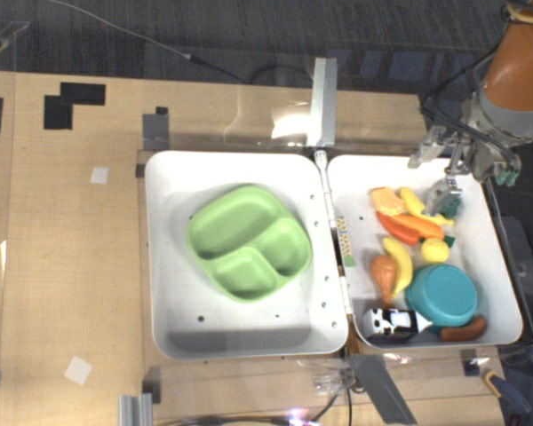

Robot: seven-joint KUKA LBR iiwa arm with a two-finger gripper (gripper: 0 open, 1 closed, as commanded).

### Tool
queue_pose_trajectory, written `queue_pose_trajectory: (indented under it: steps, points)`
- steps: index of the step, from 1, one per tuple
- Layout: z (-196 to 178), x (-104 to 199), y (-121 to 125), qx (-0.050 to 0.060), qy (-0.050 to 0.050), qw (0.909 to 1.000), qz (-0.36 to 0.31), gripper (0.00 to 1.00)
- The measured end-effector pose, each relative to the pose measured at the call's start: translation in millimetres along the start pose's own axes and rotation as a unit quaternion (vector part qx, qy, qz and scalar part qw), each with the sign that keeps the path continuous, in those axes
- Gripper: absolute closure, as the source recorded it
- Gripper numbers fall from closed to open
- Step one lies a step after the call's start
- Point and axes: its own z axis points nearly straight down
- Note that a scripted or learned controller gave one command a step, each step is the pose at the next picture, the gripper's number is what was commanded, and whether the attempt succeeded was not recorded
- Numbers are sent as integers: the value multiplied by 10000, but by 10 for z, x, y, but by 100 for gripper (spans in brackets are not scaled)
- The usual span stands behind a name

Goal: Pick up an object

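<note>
My gripper (437, 169) hangs over the back right part of the right bin (502, 264), fingers apart with nothing between them. Just below it lie a small teal piece (449, 205), a yellow banana (412, 201) and an orange slice (387, 201). An orange-red carrot (414, 227) and a lemon (435, 251) sit a little nearer. Further forward are a second banana (399, 260), a brown drumstick (383, 278), an upturned teal bowl (442, 295), a brown sausage (463, 329) and a black-and-white toy (391, 322).
A green divided plate (249, 242) lies tilted in the middle of the left bin (173, 318). A metal divider post (324, 105) stands at the back between the bins. Cables run behind the arm at the right.
</note>
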Motion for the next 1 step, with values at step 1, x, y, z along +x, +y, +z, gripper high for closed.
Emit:
queue_pose_trajectory:
  steps: [1]
  points:
    - [1215, 361, -78, -11, 35, 9979, -647, 0]
